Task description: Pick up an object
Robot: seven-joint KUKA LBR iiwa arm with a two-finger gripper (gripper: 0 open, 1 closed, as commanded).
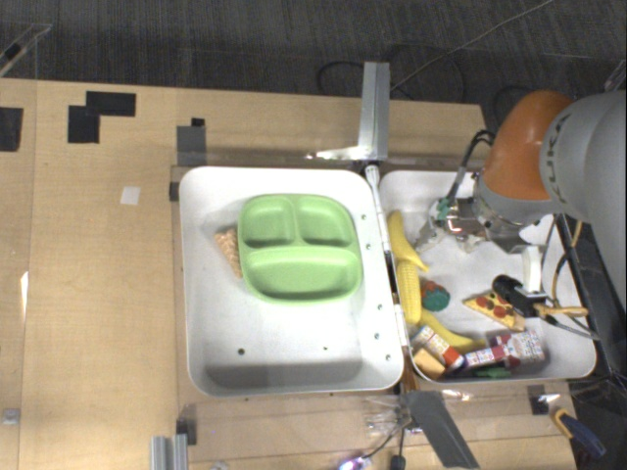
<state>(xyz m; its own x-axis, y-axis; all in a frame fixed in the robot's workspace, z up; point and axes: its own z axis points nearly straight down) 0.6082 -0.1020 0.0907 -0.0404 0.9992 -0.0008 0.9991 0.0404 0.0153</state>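
Green three-well plastic tray [297, 246] in left bin [206, 292]; metal hand [453, 221] over right bin [578, 360], grip unclear.

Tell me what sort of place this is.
Probably a robotics lab's grasping test bench: a grey arm with an orange band reaches over two white bins, one holding a green divided plate, the other toy food such as a banana.

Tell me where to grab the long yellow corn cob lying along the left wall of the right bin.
Grip the corn cob across its narrow width near mid-length, coming straight down. It lies flat with its length running along the right bin's left wall, so the side toward the wall looks tight; the tool may need to turn.
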